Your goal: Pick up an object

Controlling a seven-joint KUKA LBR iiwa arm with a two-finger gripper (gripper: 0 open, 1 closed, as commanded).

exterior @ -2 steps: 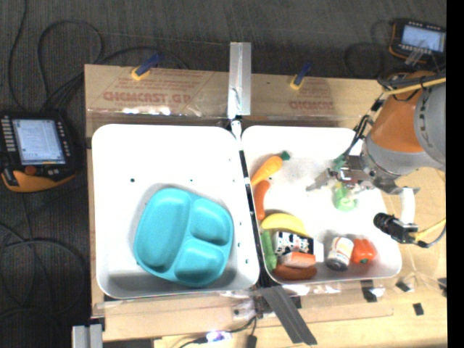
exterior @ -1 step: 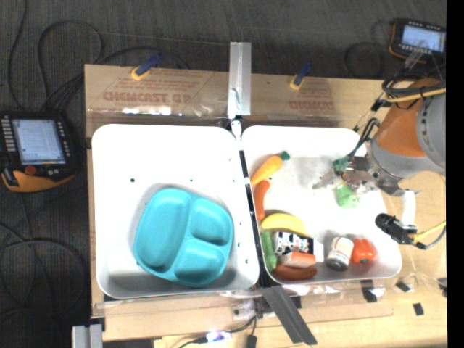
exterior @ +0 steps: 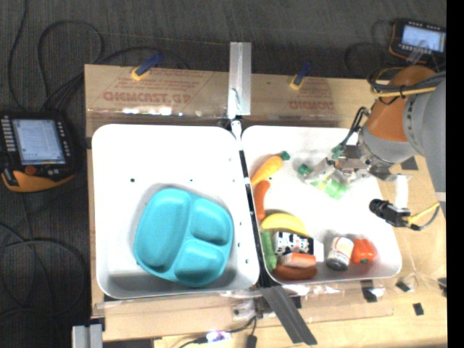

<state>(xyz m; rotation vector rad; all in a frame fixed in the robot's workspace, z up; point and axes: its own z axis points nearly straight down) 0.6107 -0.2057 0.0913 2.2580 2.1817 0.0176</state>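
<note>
One gripper (exterior: 341,167) hovers near the right bin's (exterior: 384,267) back edge, grip state unclear, so centre your fingers over that green toy (exterior: 332,187).

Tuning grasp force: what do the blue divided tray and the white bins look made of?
Blue divided tray: likely molded plastic, matte to satin, going by its uniform colour and soft rounded compartments. White bins: probably thin formed plastic, smooth with a slight sheen, with rounded corners and rolled rims; coated metal can't be excluded.

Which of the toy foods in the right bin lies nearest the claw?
The pale green toy, just below the claw in the upper part of the right bin. The carrots, banana and tomato lie farther off.
</note>
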